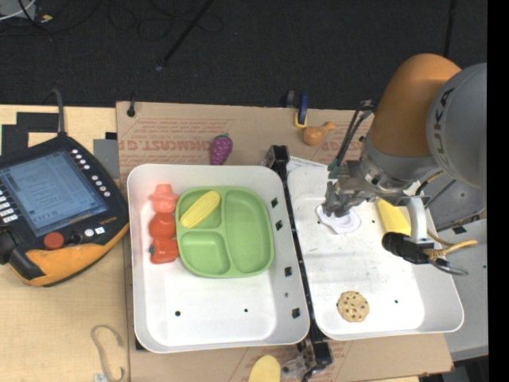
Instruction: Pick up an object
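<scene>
KUKA arm at work in the right bin (413, 305): the gripper (339, 211) hangs low over the bin's upper left corner, its tip at a small white object (345, 224) lying on the floor near the wall between the two bins. This slanted overhead view does not show how far open the gripper is, or whether it has any hold on the object. Nothing is visibly raised off the floor.

The step in hand appears to be the grasp itself. The object looks low and flat, pale against a pale floor, so a good try likely means settling squarely over its middle and going down until almost at the floor. The gripper should then close fully before any lift. A straight, slow rise would give the best chance of keeping such a thin piece, which could easily slip free or be nudged aside. The dividing wall stands near on the left, so the approach is best kept vertical, not sideways.

A cookie (352, 306) lies well apart toward the bin's front and should not interfere. In the left bin (207, 321), a green plate (238, 245) carries a corn cob (199, 208), with a red toy (163, 228) just beside it. These are out of play for now.
</scene>
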Motion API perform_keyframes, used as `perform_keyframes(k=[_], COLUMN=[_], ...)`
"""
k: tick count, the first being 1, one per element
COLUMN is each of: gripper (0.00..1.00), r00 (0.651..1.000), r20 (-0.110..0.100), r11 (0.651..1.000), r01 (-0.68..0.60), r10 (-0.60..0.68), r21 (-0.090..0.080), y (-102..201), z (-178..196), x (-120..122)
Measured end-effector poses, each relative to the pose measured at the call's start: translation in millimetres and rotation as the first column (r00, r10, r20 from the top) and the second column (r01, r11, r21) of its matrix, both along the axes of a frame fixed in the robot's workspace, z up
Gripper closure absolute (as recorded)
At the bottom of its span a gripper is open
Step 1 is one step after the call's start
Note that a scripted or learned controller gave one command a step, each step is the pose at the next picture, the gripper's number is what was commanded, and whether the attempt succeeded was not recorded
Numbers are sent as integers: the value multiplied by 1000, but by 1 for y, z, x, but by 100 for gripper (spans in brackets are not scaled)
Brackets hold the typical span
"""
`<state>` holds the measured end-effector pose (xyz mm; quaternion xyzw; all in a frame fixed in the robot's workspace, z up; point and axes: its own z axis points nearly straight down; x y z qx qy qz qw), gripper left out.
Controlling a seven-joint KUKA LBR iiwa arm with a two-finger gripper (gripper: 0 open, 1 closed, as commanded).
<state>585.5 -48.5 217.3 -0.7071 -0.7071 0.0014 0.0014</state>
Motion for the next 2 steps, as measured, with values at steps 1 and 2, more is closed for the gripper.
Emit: perform_keyframes(k=[1, 2], gripper=[100, 100], r00=[1000, 1000], r20=[2, 0], r11=[1000, 1000], r01=[4, 2], r10=[-4, -2], r21=[1, 0], y=[-3, 0], z=[17, 1], x=[-10, -9])
